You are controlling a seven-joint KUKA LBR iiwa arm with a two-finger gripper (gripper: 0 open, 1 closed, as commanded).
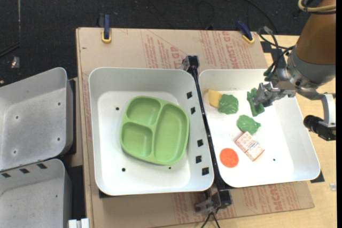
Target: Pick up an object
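A dark green piece [254,102] sits near the right bin's [299,131] back edge, pinched between the fingers of the gripper [261,97]. Just left lie another green lump [228,104] and a yellow piece [214,97]; the left bin holds a green divided tray [155,130].

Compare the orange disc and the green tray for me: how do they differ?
The orange disc is small, round and plain; the green tray is much larger, with rounded corners and three compartments. The disc lies in the right bin among other items, the tray alone in the left bin. Both lie flat.
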